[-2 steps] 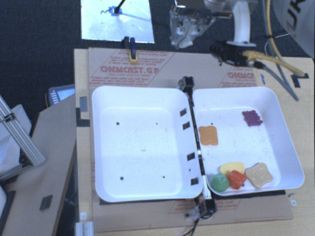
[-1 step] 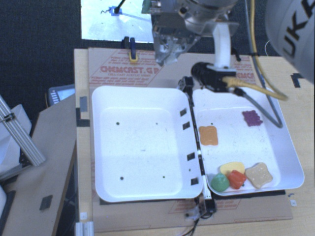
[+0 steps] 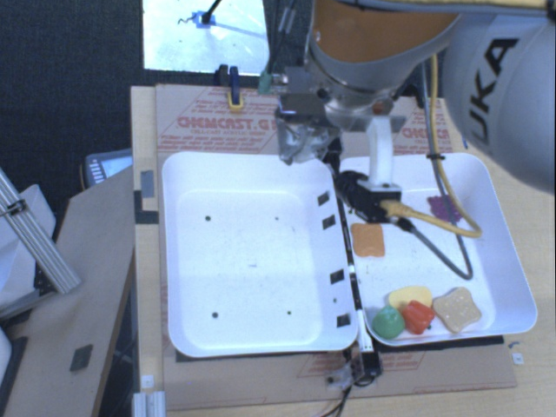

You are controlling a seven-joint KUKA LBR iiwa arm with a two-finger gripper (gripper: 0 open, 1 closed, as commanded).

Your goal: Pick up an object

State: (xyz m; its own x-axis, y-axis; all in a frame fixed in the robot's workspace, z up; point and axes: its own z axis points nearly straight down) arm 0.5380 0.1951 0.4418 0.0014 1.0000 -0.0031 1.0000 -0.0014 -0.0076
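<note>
The pickable things all lie in the right bin [image 3: 512, 307]: an orange slab [image 3: 368, 240] mid-bin, purple grapes [image 3: 444, 208] farther right, and a near cluster of a yellow piece [image 3: 408, 296], green ball [image 3: 387, 322], red piece [image 3: 418, 317] and toast slice [image 3: 457, 309]. The lone orange slab looks the cleanest target; I'd descend straight over it. The arm [image 3: 382, 33] hangs over the bins' far edge, its end effector [image 3: 304, 142] above the left bin [image 3: 252, 250] corner; whether it is clenched or released cannot be told.
</note>
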